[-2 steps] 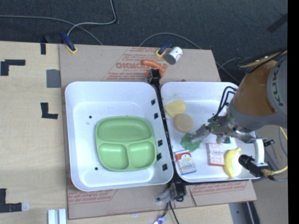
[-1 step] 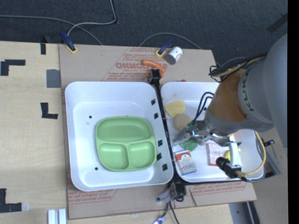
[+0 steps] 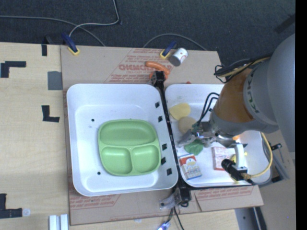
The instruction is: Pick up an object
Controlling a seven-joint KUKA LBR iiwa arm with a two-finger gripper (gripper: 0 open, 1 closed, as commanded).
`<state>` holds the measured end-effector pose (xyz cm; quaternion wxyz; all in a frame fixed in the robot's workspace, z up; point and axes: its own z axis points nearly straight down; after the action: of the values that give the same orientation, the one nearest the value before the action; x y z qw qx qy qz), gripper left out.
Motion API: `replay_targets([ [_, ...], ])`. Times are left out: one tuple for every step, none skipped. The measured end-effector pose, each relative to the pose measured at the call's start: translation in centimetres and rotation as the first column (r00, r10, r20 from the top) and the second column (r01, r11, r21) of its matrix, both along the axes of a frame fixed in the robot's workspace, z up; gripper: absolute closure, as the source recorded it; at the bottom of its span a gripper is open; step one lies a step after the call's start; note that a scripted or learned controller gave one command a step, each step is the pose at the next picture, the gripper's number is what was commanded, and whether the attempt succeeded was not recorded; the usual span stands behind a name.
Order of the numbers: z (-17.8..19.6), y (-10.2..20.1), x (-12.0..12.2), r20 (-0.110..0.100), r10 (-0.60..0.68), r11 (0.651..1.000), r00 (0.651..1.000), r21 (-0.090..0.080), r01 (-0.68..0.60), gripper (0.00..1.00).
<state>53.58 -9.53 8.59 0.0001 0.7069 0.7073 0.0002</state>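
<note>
My gripper (image 3: 191,137) hangs low in the right bin (image 3: 211,91), its metal fingers close over a tan rounded object (image 3: 186,124) and a green object (image 3: 194,148). The fingers look spread, with nothing plainly between them. A pale yellow round object (image 3: 180,111) lies just beyond, near the bin's left wall. A small red and white box (image 3: 190,166) lies at the bin's front, and a white card with red print (image 3: 221,156) lies to its right. The grey arm with its orange band (image 3: 232,102) covers much of the bin's right half.
The left bin (image 3: 76,104) holds a green divided plate (image 3: 128,146). Clamps and a small white roll (image 3: 177,56) sit on the cardboard behind the bins. Cables run along the arm by the right bin's edge.
</note>
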Motion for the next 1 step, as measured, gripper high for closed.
replay_targets([
  [0.04, -1.42, -0.56, 0.004, 0.001, 1.0, 1.0, -0.001, -0.001, 0.0],
])
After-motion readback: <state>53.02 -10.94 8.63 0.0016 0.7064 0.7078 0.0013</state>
